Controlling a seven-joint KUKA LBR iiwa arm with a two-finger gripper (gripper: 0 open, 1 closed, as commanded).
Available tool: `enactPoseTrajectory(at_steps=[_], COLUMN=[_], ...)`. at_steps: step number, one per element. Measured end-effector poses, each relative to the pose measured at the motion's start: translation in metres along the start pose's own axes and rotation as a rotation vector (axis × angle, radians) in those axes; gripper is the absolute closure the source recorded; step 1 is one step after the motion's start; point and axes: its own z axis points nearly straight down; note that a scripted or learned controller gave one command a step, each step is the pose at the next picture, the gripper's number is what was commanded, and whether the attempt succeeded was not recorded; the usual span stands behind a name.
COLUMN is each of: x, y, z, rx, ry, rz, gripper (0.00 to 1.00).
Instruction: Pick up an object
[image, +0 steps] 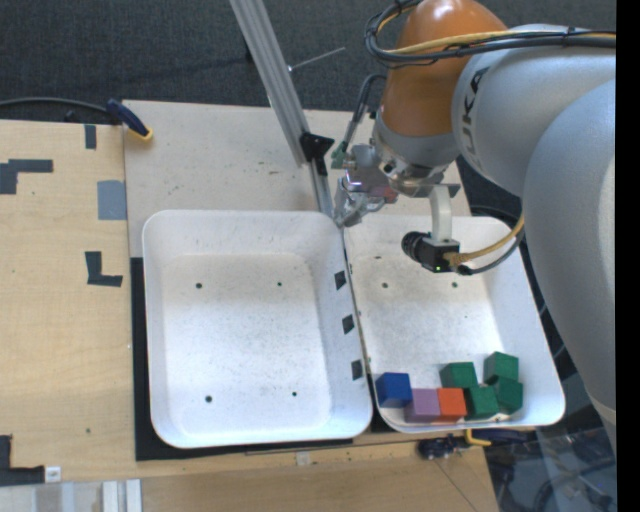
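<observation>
The arm's jaws (352, 208) hang above the far end of the divide between the two white bins; whether they are released or clenched cannot be told from here; nothing is seen in them. All the blocks crowd the near corner of the right bin (520, 300): a blue block (394, 389) nearest the divide, then a purple block (426, 403) and an orange block (452, 402) touching side by side, then green blocks (485, 383) bunched beyond the orange one. The left bin (160, 300) lies just beside the right bin on the counter (60, 300).
</observation>
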Motion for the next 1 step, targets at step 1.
enactPoseTrajectory(at_steps=[1], x=[0.0568], y=[-0.0106], z=[0.0035], rx=[0.000], ry=[0.000], rz=[-0.001], gripper=[1.00])
